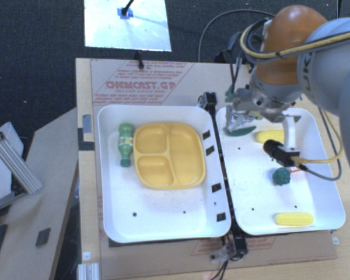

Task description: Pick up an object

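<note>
My gripper [239,120] hangs low over the far left corner of the right bin [318,214]. A flat dark green object [244,130] lies in the bin right under it, partly hidden by the gripper. I cannot tell whether the gripper touches it. Just to its right lies a yellow corn piece [269,136]. A green broccoli floret [282,176] sits mid-bin. A second yellow corn cob [294,219] lies near the front edge.
The left bin [114,220] holds a yellow divided plate [168,155] and a green bottle [125,144] lying beside it. A black divider [217,156] runs between the bins. The arm's cable and black plug [275,150] hang over the right bin.
</note>
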{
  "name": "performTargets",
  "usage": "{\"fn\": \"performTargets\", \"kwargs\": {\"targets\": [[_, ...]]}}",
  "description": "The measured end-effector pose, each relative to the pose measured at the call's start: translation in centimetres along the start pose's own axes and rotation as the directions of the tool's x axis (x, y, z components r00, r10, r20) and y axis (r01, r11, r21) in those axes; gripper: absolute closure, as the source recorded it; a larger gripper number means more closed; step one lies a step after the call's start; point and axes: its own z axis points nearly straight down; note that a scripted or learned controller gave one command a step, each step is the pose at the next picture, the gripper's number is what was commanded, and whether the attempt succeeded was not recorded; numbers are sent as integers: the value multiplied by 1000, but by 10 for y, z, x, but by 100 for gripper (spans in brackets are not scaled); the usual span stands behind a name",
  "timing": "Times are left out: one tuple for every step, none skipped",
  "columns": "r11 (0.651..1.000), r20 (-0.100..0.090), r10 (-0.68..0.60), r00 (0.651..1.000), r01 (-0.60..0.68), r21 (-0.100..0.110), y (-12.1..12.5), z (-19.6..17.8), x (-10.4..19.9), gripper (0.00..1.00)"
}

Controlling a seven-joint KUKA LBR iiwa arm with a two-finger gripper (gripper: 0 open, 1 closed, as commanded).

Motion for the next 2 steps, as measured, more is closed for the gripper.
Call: {"fn": "performTargets", "kwargs": {"targets": [[1000,0,-1,1000,1,-1,-1,-3,51,100],[1000,0,1,1000,-1,1,-18,1,94,100]]}}
